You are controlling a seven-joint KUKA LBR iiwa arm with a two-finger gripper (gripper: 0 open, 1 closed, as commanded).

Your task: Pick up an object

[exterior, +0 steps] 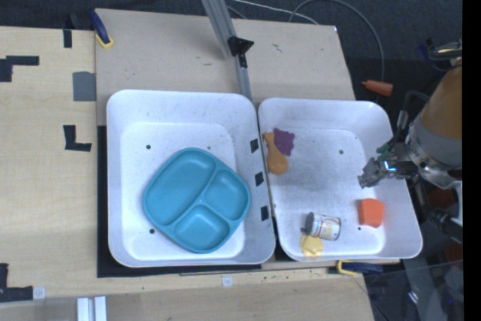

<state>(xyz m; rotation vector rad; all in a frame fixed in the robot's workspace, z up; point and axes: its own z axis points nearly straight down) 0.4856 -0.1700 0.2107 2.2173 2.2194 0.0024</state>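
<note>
Pale wooden surface [173, 56] carries two shallow white bins side by side, with dark floor and loose cables beyond its far edge. Left bin [120, 162] holds a blue divided plate [197, 199] lying flat. Right bin [376, 116] holds five small items: a purple piece [283, 139] touching an orange-tan piece [276, 160] near the inner wall, a small can [323, 225] on its side just above a yellow piece [312, 244] near the front rim, and an orange block [370, 212] toward the right wall.

Gripper [373, 173] sits low over the right side of the right bin, just above the orange block and apart from it. Whether the jaws are released or clenched cannot be told at this size; nothing is seen between them.

Assessment: the orange block is the nearest candidate. It appears small, light and fairly stiff, with flat sides that should seat well across opposite faces. The can looks hard, smooth and free to roll, so a poorer choice.

Clearance: the block lies near the right wall and front rim, leaving limited room on those sides. Open bin floor lies to its left and centre.
</note>
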